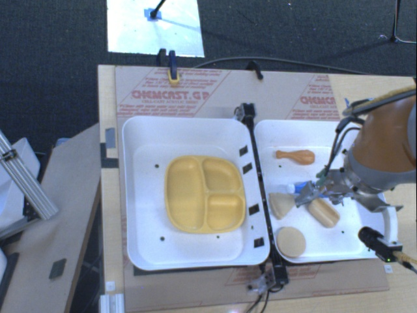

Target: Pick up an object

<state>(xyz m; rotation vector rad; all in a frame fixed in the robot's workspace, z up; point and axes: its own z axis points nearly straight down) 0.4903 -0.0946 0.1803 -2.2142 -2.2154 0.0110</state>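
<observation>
1. Camera view looks down on two white bins: the left bin [140, 175] bears a yellow divided tray [204, 193], and the right bin [287, 132] bears the loose objects the task could take.
2. In the right bin lie a tan drumstick-shaped piece [295, 156] near the far wall, a pale wedge [281, 205] by the divider, a round tan disc [291, 240] at the near corner, a tan loaf-shaped piece [324, 212], and a small blue item [300, 188] partly covered by the tool.
3. The gripper [315, 192] sits low over the cluster of wedge, blue item and loaf, apparently just above or touching them.
4. Whether its tips are spread or pressed together cannot be told at this angle, and no object is seen between them.
5. The step in hand seems to be settling on one target. To do it well, the tool should centre over a single piece, likely the loaf or the blue item, so neighbours are not wedged in too.
6. A crowded grasp could slip or push pieces aside.
7. The arm [388, 145] reaches in from the right, its orange band above the wrist, bent down over the right bin's middle.
</observation>
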